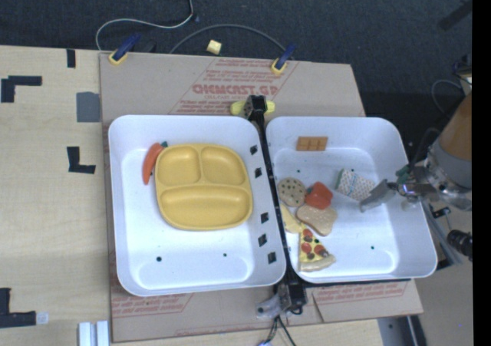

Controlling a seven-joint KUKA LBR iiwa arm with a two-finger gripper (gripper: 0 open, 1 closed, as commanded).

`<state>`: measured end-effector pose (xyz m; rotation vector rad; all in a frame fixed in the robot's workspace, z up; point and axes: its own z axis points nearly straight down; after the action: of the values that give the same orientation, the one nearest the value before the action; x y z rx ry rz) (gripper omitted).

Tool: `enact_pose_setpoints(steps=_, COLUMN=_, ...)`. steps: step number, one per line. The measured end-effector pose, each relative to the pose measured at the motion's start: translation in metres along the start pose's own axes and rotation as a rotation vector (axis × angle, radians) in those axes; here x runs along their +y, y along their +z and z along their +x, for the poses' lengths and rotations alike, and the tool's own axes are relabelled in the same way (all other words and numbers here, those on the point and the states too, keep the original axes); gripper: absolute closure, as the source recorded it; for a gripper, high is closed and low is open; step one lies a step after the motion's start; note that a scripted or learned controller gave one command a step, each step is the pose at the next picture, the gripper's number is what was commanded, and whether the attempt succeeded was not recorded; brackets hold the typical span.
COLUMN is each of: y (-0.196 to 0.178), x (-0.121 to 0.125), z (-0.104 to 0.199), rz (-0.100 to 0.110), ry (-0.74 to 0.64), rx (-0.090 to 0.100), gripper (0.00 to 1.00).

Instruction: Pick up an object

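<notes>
The right bin (383, 256) holds several toy foods: a brown cracker (312, 143) at the back, a round cookie (291, 191), a red piece (319, 196), a tan bread slice (317, 219), a pizza slice (313, 252) at the front and a pale speckled piece (354, 182). My gripper (377, 196) reaches in over the bin's right rim, low and just right of the speckled piece. Nothing shows between its fingers.
The left bin (130, 260) holds a yellow divided plate (204, 186) and an orange carrot (151, 162) by its left side. A black divider (266, 183) with clips runs between the bins. Cables and a small yellow block (214, 47) lie beyond the cardboard.
</notes>
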<state>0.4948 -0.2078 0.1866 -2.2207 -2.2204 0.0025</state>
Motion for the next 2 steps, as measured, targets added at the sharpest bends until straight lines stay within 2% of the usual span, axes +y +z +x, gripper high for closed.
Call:
enact_pose_setpoints(steps=1, y=0.103, x=0.065, z=0.049, rz=-0.008, ry=-0.004, rx=-0.003, gripper=0.00)
enact_pose_setpoints(steps=2, y=0.101, x=0.132, z=0.107, rz=-0.007, ry=-0.008, rx=0.002, gripper=0.00)
